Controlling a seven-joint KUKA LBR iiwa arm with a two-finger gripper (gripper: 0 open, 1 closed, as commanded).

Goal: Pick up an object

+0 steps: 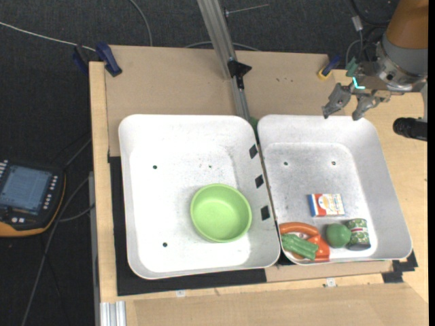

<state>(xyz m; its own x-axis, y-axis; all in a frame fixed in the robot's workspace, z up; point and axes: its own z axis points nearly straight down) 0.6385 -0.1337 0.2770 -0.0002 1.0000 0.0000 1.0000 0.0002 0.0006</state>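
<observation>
My gripper (344,107) hangs above the far rim of the right bin (319,131), fingers spread open with nothing between them. Well below it, in the near part of that bin, lie a small white box with a red and blue label (325,204), a green ball (336,234), a dark can with a green label (358,233), and an orange and green toy (300,242) at the near left corner. A light green bowl (220,212) sits in the left bin (149,148).
A slanted metal pole (219,29) crosses the back of the bench between the bins. Blue clamps (107,58) hold the bench's far corners. A handheld pendant (27,194) lies off the bench at left.
</observation>
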